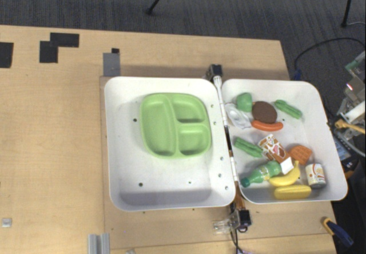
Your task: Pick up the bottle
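A small green bottle (261, 173) lies on its side near the front of the right bin (326, 127), its neck pointing to the front left corner. It rests against a yellow banana (286, 178) and below a red and white packet (272, 147).
The left bin (123, 184) holds a green divided plate (174, 124). Other toy foods crowd the right bin: a brown patty (264, 111), an orange sausage (267, 126), green pods (287, 109), a small can (315, 174), a yellow piece (292, 191). Cables and equipment sit at the far right.
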`<state>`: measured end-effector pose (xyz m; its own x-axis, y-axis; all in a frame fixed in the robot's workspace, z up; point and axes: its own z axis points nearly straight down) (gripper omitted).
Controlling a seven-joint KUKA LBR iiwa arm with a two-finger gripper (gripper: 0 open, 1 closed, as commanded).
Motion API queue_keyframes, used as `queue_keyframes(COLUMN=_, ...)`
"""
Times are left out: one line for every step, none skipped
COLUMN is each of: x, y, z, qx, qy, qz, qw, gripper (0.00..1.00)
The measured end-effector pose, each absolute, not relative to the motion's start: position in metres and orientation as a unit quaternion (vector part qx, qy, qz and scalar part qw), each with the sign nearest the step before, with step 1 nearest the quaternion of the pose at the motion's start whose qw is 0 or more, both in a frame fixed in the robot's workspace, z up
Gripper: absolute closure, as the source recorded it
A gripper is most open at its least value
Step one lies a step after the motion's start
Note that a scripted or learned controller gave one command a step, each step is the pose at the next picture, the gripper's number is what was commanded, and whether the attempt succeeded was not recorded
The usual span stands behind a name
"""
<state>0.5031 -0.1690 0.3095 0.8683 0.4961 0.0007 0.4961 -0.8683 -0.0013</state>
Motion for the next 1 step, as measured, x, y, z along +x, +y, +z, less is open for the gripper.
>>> queue_keyframes(x=0.5040, y=-0.1686, z=0.3199, qx=-0.966, qy=-0.260, qz=-0.0004, qw=0.001, gripper=1.00)
